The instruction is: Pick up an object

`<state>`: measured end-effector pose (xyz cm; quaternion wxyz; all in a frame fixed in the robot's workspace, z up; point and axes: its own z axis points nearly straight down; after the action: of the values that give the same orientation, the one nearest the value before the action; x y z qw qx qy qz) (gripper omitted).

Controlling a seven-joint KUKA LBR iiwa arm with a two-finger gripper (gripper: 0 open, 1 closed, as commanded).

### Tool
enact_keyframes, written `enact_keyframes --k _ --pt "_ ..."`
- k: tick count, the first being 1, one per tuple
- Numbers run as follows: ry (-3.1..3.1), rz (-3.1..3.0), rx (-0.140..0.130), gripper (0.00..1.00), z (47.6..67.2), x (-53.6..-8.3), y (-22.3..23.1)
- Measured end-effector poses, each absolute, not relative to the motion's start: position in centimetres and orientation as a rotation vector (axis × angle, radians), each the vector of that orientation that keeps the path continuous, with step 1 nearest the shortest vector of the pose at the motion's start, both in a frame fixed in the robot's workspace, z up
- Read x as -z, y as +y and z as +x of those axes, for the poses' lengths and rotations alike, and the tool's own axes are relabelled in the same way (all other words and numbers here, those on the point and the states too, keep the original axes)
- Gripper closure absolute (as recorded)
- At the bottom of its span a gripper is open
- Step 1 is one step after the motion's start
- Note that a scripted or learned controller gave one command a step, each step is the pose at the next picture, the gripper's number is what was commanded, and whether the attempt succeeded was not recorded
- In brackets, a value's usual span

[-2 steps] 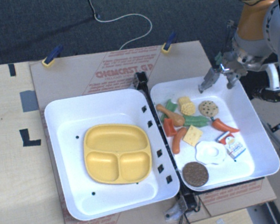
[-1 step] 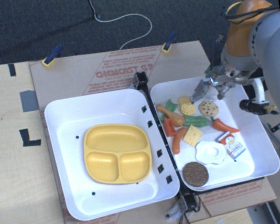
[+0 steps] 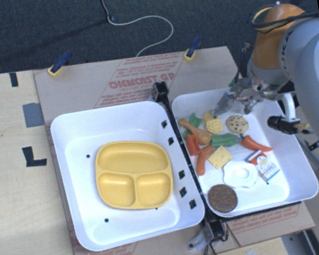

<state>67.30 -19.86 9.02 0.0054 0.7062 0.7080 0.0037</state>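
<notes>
The arm (image 3: 303, 63) is cut off by the right edge, so its grey body runs out of sight there, and its bulk covers the right rim of the right bin (image 3: 297, 191). The gripper (image 3: 234, 100) sits small and dim at the bin's far edge (finger position cannot be made out). In the toy-food pile (image 3: 223, 143) pieces overlap, hiding parts of one another, and the print on the small carton (image 3: 267, 168) is too tiny to read.
</notes>
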Motion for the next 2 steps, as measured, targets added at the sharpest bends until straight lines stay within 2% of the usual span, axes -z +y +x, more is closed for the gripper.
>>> enact_keyframes --k 1,2 --pt "2.217 2.205 -0.017 1.0 67.5 -10.4 -19.7" --pt "2.221 2.216 -0.004 1.0 67.9 -16.7 -19.2"
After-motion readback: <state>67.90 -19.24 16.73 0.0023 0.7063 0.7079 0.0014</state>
